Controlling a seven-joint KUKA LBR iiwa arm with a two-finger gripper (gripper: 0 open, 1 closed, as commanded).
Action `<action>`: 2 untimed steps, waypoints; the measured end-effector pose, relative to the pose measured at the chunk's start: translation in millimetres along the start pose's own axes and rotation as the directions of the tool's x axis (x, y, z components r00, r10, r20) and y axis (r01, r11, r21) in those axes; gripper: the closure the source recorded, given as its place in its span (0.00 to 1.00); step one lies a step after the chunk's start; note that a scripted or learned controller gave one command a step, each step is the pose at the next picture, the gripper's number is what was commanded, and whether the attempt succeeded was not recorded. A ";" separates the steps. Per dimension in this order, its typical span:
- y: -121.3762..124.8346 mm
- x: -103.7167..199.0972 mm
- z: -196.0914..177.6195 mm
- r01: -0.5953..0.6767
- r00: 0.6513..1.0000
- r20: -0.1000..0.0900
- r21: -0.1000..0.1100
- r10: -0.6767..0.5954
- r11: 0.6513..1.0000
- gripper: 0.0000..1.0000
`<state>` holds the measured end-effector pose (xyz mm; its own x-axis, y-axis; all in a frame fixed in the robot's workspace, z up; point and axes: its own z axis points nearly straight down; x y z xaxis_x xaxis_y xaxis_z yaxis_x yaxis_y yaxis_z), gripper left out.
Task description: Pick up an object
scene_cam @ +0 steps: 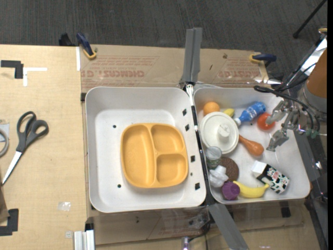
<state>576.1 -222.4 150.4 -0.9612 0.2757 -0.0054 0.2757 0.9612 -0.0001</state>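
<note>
My gripper [279, 128] hangs over the right side of the right bin [301, 166], open, with nothing between its fingers. A red-orange object [265, 121] lies just left of it, and a blue bottle [251, 112] lies beyond that. An orange carrot-shaped toy [251, 146] and a round white lid [219, 132] sit further left. Toward the front lie a white cube [258, 167], a black-and-white patterned box [276, 180], a banana [253, 190] and a purple piece [230, 190].
The left bin [99, 155] holds a yellow divided plate [154, 155]. An orange ball [210, 107], a clear cup [213, 152] and a brown disc [228, 167] crowd the right bin's left side. Scissors [26, 134] lie on the bench at far left.
</note>
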 end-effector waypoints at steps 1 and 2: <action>51.9 -16.9 57.5 -0.079 0.997 -0.001 -0.001 0.079 0.997 0.00; 52.6 -18.6 46.5 -0.076 0.997 0.004 0.000 0.076 0.997 1.00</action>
<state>608.6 -177.1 104.0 -0.9375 0.3480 -0.0096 0.3480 0.9375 0.0001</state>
